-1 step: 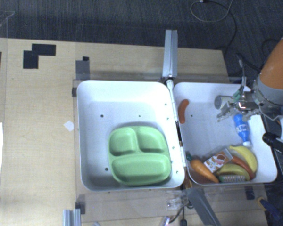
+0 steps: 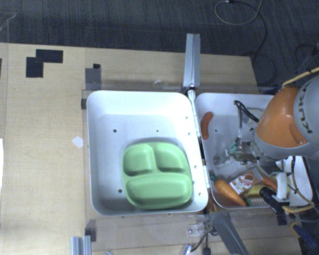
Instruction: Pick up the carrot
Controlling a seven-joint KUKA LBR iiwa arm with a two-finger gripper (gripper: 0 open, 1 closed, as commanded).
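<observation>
White bin (image 2: 308, 187), carrot (image 2: 228, 192) inside

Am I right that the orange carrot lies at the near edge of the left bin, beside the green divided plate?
Not quite: the camera view shows the orange carrot at the near edge of the right white bin. The green divided plate sits alone in the left white bin.
</observation>
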